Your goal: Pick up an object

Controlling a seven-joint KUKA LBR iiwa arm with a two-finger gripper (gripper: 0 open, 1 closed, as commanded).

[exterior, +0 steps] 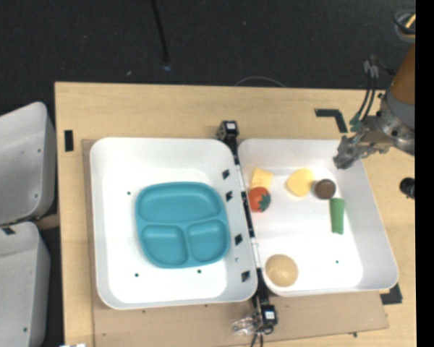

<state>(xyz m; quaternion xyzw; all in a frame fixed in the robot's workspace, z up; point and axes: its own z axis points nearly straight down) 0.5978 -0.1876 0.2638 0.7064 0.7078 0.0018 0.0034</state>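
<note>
Here the claw [345, 156] hangs at the upper right corner of the right bin [376, 266]; whether it is spread or pressed together I cannot tell; the brown round piece [325, 189] lies nearest, just down-left of it, touching the yellow piece [299, 182].

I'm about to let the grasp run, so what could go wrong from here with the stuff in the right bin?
The brown ball, yellow piece and green stick sit close together, so the pincer may nudge one while closing on another. Round items such as the tan ball could roll away. The tomato lies near the divider wall, leaving little room.
</note>
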